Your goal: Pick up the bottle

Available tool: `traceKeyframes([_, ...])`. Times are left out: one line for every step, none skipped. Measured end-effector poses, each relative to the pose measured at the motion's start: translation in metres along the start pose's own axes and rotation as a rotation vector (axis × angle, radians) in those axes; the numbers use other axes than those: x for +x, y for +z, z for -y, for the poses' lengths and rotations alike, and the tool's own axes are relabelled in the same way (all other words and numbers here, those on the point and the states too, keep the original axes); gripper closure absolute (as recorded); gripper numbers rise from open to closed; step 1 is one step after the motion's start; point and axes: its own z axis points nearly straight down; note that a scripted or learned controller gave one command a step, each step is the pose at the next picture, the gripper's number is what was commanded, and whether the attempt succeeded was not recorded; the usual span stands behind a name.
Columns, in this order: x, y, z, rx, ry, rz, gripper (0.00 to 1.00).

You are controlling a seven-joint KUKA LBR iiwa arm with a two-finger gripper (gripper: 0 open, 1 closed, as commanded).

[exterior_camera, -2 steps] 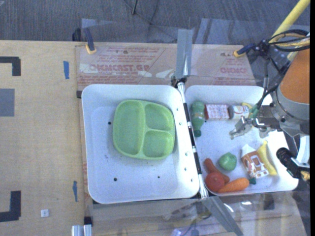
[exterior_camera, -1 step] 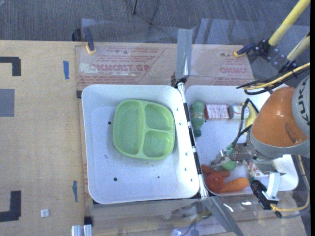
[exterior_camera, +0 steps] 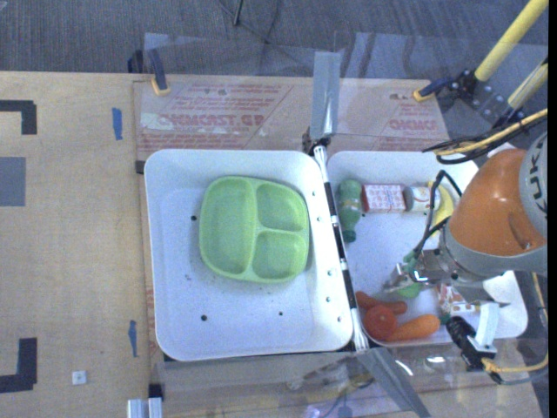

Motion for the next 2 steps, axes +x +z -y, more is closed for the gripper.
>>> traceKeyframes([0.015,-0.107,-0.001,0.004,-0.092,-0.002,1.00])
traceKeyframes([0.041,-0.171,-0.069,0.003,-0.105,-0.002,1.00])
